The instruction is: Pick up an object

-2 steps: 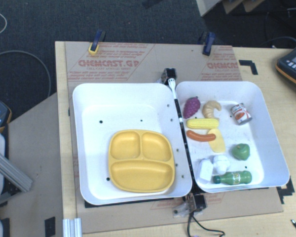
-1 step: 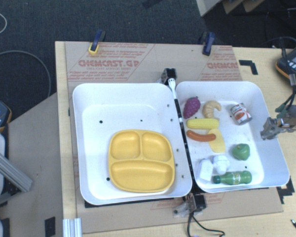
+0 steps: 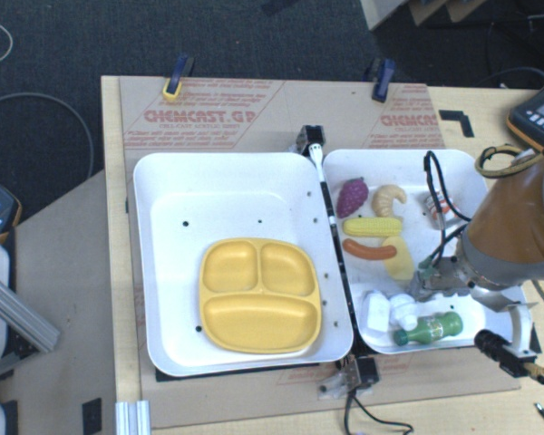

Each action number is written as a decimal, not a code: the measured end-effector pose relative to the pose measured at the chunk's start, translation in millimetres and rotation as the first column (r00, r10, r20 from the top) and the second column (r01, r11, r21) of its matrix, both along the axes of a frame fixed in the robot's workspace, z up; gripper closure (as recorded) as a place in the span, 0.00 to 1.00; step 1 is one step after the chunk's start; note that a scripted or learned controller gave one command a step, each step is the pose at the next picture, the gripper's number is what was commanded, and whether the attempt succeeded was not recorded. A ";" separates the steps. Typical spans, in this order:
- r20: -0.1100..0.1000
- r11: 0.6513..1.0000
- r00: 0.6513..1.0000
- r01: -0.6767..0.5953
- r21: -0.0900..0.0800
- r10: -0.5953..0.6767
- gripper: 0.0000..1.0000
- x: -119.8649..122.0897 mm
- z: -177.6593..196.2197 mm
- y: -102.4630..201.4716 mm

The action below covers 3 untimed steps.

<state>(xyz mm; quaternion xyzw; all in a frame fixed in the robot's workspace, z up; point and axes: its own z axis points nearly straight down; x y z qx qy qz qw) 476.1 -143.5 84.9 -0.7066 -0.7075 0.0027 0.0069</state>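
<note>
Gripper (image 3: 428,284) sits low in the right bin (image 3: 462,166), at roughly 3 o'clock of the bin's centre, wrist and orange band over it; can't tell its state from this angle. Green bottle (image 3: 431,328) lies on its side at 6 o'clock from the gripper, just below it, apart as far as I can see. Its long axis runs near horizontal, tilted slightly, white cap end pointing to 9 o'clock, base to 3 o'clock. A white item (image 3: 378,312) is touching the cap end on the 9 o'clock side. At 10–11 o'clock from the gripper: corn cob (image 3: 373,227) and red sausage (image 3: 369,251), both lying across the bin, sausage just below the corn. Purple toy food (image 3: 352,197) and a pale croissant-like piece (image 3: 389,198) sit above them, toward 12 o'clock. Left bin (image 3: 163,198) holds a yellow divided tray (image 3: 259,294), lower centre.
</note>
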 end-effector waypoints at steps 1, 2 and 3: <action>0.024 1.000 1.000 -0.010 -0.003 0.010 1.00 5.7 105.0 88.7; 0.024 1.000 1.000 -0.008 -0.003 0.008 1.00 7.3 185.7 150.8; 0.027 1.000 1.000 0.007 -0.009 -0.007 1.00 4.2 281.1 89.7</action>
